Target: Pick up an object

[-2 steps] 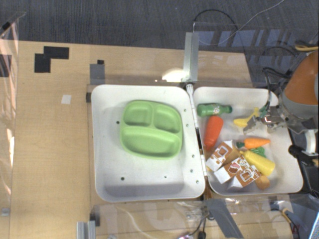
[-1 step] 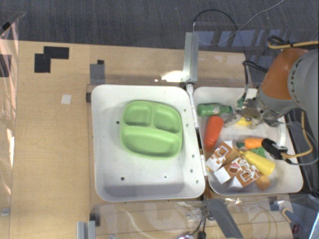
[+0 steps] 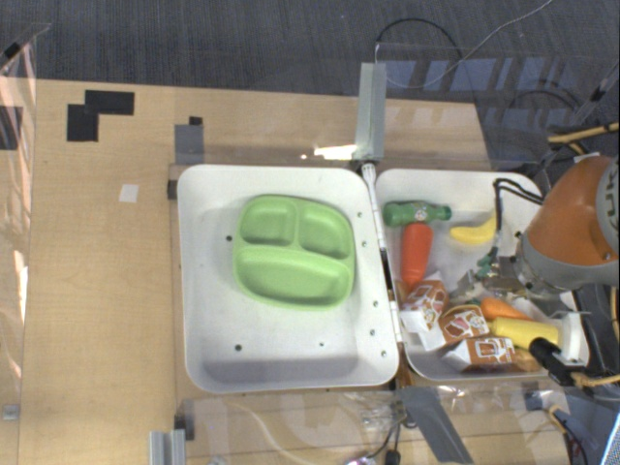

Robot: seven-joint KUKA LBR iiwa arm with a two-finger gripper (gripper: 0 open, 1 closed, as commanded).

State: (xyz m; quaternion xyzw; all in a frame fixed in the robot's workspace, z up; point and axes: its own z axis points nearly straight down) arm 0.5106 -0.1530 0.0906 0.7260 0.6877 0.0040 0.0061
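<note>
The right bin (image 3: pixel 426 187) holds a pile of toy food. A green cylinder (image 3: pixel 417 213) lies at the back, with an orange carrot (image 3: pixel 417 250) just in front of it. A yellow banana (image 3: pixel 474 232) is further right. Brown and white packets (image 3: pixel 463 324) crowd the front, next to a yellow piece (image 3: pixel 528 332) and a small orange piece (image 3: pixel 504 309). My gripper (image 3: pixel 484 277) hangs low over the middle right of this bin, between the banana and the packets. The wrist hides how it stands.
The left bin (image 3: pixel 208 347) holds a green divided plate (image 3: pixel 294 252) near its middle. A metal post (image 3: pixel 372 114) stands behind the wall between the bins. Cables run along the right side beside the arm's orange band (image 3: pixel 576 223).
</note>
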